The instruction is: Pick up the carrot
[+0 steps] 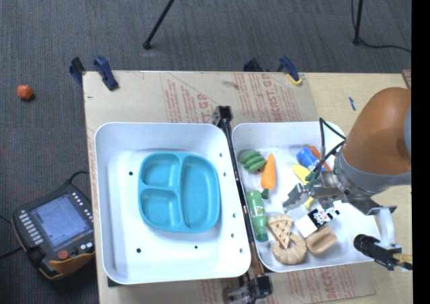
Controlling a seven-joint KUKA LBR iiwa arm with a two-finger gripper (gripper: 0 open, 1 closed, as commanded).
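Pincer [300,196], grip state unclear, hovers just right of carrot [269,171], amid clutter.

The cardboard sheet [195,94] under the two white bins carries red printed lettering and line markings. The lettering runs diagonally above the left bin [111,161] and is too small and blurred to read. No other text, label or number is legible.

In the left bin [107,161] lies a sectioned tray [179,192], while in the right bin [285,133] the carrot [269,171] lies between a pea pod [252,159] and the gripper [300,196], behind a bottle [256,210].
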